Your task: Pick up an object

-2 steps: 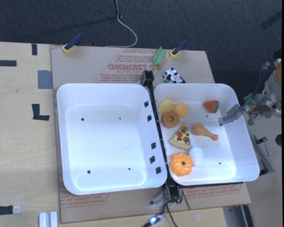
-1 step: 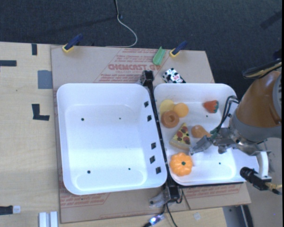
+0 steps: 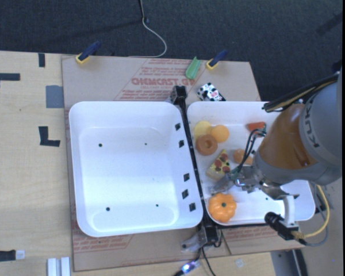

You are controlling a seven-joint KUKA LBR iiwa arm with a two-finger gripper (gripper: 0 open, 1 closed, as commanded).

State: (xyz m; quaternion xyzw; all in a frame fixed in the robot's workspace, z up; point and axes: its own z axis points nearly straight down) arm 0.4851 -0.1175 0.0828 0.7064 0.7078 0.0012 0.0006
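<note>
The right bin holds several toy foods: an orange pumpkin at the front, a brown donut, a yellow piece, an orange ball, a pizza slice, a small orange item and a red-orange piece at the back. My gripper reaches in from the right and sits low in the bin between the pizza slice and the pumpkin. The grey arm and orange band cover the bin's right half.
The left bin lies beside it, sharing a divider with black clips. A black-and-white toy and a green clip rest on the cardboard behind the bins. Cables hang at the front right.
</note>
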